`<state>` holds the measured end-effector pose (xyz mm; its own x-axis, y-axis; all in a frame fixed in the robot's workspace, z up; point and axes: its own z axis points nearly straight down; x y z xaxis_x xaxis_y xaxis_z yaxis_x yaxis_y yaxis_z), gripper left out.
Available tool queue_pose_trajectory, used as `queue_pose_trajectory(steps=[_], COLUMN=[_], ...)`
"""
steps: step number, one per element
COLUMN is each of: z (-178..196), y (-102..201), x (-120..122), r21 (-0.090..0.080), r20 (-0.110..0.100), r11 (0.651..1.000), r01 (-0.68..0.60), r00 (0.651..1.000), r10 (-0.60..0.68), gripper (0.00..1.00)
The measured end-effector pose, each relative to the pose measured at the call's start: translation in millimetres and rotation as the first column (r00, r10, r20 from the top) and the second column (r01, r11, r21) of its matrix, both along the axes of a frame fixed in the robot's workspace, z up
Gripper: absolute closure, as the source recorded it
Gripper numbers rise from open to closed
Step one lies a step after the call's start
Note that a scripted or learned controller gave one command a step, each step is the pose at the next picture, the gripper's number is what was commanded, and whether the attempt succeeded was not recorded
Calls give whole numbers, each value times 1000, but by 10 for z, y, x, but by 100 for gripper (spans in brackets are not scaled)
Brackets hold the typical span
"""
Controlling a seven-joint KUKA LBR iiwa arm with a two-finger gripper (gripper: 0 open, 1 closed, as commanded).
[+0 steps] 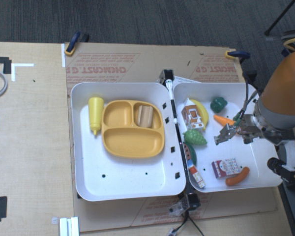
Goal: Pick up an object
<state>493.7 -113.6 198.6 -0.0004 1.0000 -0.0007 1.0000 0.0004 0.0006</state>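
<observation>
My gripper (229, 133) hangs over the middle of the right bin (265, 181), reaching in from the right. Just above it lies an orange carrot (220, 119), with a dark green vegetable (218, 103) beyond that. To its left sit a green leafy toy (195, 137), a small printed box (191, 116) and a yellow banana (202, 111). Below it are a red packet (225, 167) and a sausage (237, 177). I see nothing held in the gripper.
The left bin (88, 176) holds a yellow divided plate (132, 141) with a tan block (145, 116) in one compartment, and a yellow mustard bottle (95, 113) beside it. A tube (195, 175) lies along the right bin's left wall.
</observation>
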Motion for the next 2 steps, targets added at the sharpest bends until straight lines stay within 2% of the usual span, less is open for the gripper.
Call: queue_pose_trajectory(steps=[1,2], z=[-1054,-1063], y=[-56,143], x=[466,901], r21=[1,0], r20=[-1,0], r11=[996,944], r01=[89,331], r00=[996,944], r10=[-89,-331], gripper=[0,0])
